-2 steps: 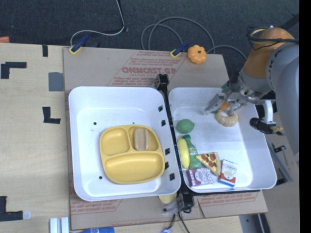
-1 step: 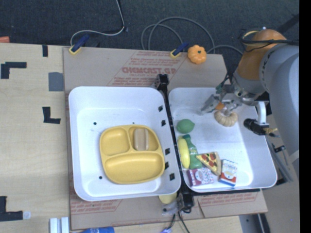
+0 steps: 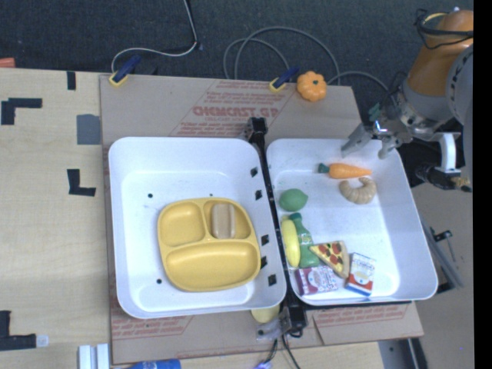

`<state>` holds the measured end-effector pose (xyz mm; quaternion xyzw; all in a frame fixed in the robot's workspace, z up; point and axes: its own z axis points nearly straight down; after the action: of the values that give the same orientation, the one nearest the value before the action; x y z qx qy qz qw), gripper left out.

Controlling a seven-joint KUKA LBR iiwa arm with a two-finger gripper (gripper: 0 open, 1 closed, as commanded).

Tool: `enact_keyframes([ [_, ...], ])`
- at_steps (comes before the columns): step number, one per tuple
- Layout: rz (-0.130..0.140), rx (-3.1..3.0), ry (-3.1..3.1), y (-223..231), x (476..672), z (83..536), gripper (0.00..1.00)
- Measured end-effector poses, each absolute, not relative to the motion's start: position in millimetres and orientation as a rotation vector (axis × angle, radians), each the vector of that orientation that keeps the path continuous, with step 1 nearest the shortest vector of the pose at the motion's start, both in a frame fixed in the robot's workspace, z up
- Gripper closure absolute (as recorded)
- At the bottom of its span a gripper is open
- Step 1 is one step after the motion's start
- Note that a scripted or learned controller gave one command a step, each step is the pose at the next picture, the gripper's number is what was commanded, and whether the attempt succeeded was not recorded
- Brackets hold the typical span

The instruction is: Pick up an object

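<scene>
**Nothing lifted yet: arm poised over the right bin**

In the left bin (image 3: 123, 206) sat a yellow divided tray (image 3: 207, 244) with a small brown piece in one of its upper compartments. The right bin (image 3: 407, 229) held the candidates for picking: a green round item (image 3: 293, 199), a banana (image 3: 290, 242) beside a green bottle (image 3: 305, 244), a pizza slice (image 3: 332, 254), small packets (image 3: 338, 277) near the front wall, and further back a carrot (image 3: 347, 171) with a pale croissant (image 3: 359, 191) just beside it. A small pumpkin (image 3: 311, 86) lay outside, behind the bins. At the far right, the gripper (image 3: 370, 137) hung above the bin's back corner, fingers spread apart and holding nothing. By my reading, the pick had not begun: choosing, descending, closing and lifting all remained.
</scene>
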<state>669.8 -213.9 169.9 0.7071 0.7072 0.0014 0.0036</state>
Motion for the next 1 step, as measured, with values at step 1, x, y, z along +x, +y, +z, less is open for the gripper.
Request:
enact_keyframes([
  [1,-0.003,2.215,2.216,-214.9,659.0,86.1,0.00],
])
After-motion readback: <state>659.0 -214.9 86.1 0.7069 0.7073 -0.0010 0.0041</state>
